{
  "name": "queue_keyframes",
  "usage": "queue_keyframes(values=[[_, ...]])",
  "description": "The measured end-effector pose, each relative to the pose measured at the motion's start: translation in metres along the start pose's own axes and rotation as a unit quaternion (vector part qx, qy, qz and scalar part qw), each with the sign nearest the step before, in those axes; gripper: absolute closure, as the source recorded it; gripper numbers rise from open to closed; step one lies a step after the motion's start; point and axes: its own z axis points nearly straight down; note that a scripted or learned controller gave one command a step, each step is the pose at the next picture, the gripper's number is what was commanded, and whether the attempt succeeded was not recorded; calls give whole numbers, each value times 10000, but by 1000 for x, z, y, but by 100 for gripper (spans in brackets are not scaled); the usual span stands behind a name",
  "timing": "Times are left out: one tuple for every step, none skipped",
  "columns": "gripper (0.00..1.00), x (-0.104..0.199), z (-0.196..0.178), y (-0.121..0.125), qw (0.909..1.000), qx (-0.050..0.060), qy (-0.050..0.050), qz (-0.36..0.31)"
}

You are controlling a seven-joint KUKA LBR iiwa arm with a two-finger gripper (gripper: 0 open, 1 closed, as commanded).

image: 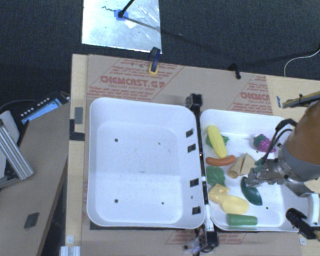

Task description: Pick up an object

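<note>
Green toy under gripper, R bin

Dark green piece [252, 192] lying at approx centre-right of right bin [280, 123], gripper [256, 177] right above it, touching or nearly so. Finger state: cannot tell, wrist blocks it. At 9 o'clock from green piece: tan wedge [240, 165], red sausage [221, 161], yellow corn [216, 141]. At 7 o'clock: yellow pear-shaped toy [228, 200], green cylinder [241, 219]. At 12 o'clock: purple item [263, 142]. Left bin [103, 112] at 9 o'clock, beside R bin.
</note>
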Motion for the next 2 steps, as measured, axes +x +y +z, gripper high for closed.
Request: queue_keyframes(values=[[100, 117, -41, 27, 10000, -60, -1, -41], [100, 157, -13, 96, 10000, -47, -12, -8]])
